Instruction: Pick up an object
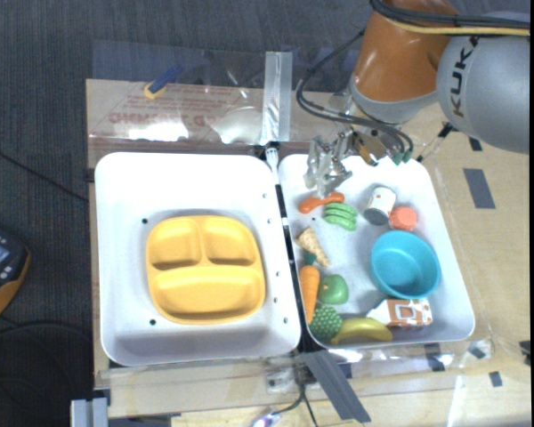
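The tool [327, 165] is seen hanging over the far left corner of the right bin [449, 265], under the orange band of the arm [400, 47]. Whether it's spread or pressed together can't really be told from this angle, since the metal parts blur into each other, and nothing is seen pinched in it.

Just below the tool, nearly touching it, an orange carrot-like piece [313, 205] is laid next to a green ribbed vegetable [342, 216]. A bit to the right of the tool a small white cup with a dark opening [379, 203] is found, with an orange-red round thing [404, 218] just beside it. Further toward the near side, a blue bowl [405, 263] is placed, and a white and orange toy car [408, 312] sits in front of that. Along the bin's left wall, well below the tool, a pale corn-like piece [310, 245], a carrot [309, 290], a green apple [334, 288], a textured green fruit [326, 324] and a banana [363, 329] are crowded together.

Off to the tool's left, the left bin [125, 194] is occupied by a yellow divided tray [206, 268].
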{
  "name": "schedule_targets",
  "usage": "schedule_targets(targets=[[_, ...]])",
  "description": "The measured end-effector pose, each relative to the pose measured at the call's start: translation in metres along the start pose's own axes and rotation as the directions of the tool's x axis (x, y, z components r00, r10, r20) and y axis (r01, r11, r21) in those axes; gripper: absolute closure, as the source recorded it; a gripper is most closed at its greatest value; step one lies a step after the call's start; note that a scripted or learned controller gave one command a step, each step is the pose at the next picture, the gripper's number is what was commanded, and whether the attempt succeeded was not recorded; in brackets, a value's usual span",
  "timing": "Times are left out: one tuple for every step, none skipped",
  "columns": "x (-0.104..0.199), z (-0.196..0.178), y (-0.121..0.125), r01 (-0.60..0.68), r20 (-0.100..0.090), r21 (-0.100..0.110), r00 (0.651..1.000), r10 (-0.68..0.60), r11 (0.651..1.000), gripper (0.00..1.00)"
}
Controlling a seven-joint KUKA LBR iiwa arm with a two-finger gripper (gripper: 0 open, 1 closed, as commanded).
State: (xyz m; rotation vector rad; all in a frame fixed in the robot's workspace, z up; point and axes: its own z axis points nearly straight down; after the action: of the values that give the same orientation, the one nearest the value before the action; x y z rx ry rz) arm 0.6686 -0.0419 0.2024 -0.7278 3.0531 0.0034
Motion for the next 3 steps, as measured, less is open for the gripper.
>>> schedule_targets(targets=[[0.022, -0.079, -0.046, 0.207, 0.0, 0.0, 0.978, -0.207, 0.978, 1.0], [0.045, 0.011, -0.021, 0.473, -0.003, -0.004, 0.881, -0.473, 0.881, 1.0], [0.077, 0.089, -0.052, 0.306, -0.003, -0.003, 0.952, -0.306, 0.952, 1.0]])
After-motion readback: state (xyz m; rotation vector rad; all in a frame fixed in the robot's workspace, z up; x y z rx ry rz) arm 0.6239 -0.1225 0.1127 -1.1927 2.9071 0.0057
